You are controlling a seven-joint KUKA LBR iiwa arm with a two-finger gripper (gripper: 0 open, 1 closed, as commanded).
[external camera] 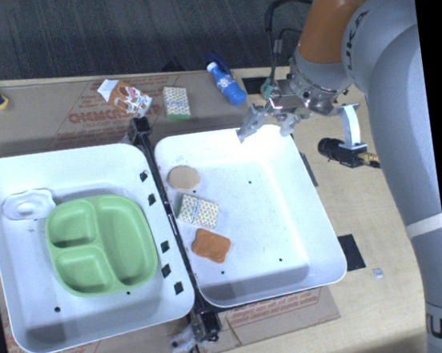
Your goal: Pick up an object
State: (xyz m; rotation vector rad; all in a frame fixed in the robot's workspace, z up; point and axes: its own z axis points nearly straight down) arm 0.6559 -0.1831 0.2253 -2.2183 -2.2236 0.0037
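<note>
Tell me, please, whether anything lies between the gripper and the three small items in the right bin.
Nothing visible does. The gripper is at the far rim of the right bin. The tan round piece, the patterned packet and the orange piece lie along that bin's left side, with bare white floor between them and the gripper.

The grey arm (398,108) fills the view from about 1 to 5 o'clock, its broad link running down the edge. Near 1 o'clock the orange band (332,11) wraps the limb just above the wrist, which angles toward 9 o'clock. Black cables loop over the wrist. The gripper (266,121) sits at the wrist's end, toward 12 to 1 o'clock of centre, its two metal fingers (249,130) spread apart and gripping nothing.
</note>
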